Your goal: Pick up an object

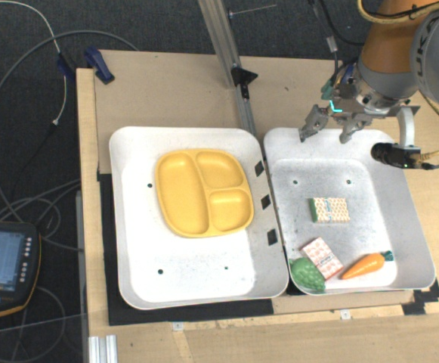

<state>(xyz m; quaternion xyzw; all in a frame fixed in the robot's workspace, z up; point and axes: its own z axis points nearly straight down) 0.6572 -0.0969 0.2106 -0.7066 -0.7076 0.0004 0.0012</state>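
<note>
Above the far edge of the right bin (404, 203), the gripper (329, 127) is hanging with its two fingers (310, 125) spread apart, and nothing is sitting between them. It is well apart from every object it could take.

The candidates are all lying in the right bin. A small patterned box (330, 209) is resting alone near the middle of the floor. Near the front edge, three things are crowding together: a red and white packet (322, 257), a green vegetable toy (307, 274) touching it at the front left corner, and an orange carrot (364, 265) just beside the packet on the right. The left bin (128, 225) is holding a yellow divided plate (202, 190).

Several things could go wrong, in my judgement. If the program is choosing the front cluster, the fingers are likely coming down on two objects at once, or one finger is landing on top of the packet and pushing it away instead of closing around it. The green toy is lying against the bin wall, so a finger may be striking the rim there. The carrot is round and tapering, so it may be rolling or slipping out when the fingers are closing. The packet and the patterned box are looking flat, so the fingers may be closing above them and taking only air. The lone box seems the safest target, because it is having free space on all sides.
</note>
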